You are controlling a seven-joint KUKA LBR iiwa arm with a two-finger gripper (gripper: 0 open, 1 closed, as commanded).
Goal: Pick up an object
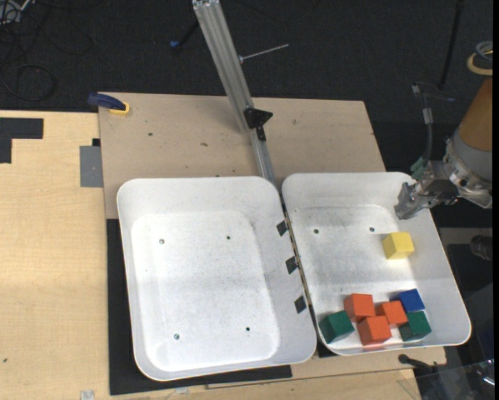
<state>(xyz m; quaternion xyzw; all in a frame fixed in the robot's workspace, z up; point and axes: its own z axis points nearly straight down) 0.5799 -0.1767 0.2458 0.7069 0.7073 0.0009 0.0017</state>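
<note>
Your arm (pixel 478 136) reaches in from the right and holds the claw (pixel 407 204) just above the far right edge of the right bin (pixel 374 192). Whether the claw stands wide or narrow cannot be told from this angle, and nothing shows between its tips.

A yellow block (pixel 398 245) lies alone on the bin floor, near the claw and a little toward you from it. The other blocks crowd the near right corner of the same bin: three orange blocks (pixel 374 315) packed together in the middle, a blue block (pixel 411 299) at their far right, a dark green block (pixel 336 326) on their left and a second green block (pixel 416 327) on their right. The cluster pieces touch or nearly touch one another, and sit well apart from the yellow block.

The left bin (pixel 199 273) lies beside the right one, their rims meeting along a seam marked by small black clips (pixel 291 265). Both bins rest on the wooden counter (pixel 174 136). An aluminium rail (pixel 228 65) slants up from behind the seam, and a small blue-and-yellow clamp (pixel 109 102) sits at the counter's far left corner.
</note>
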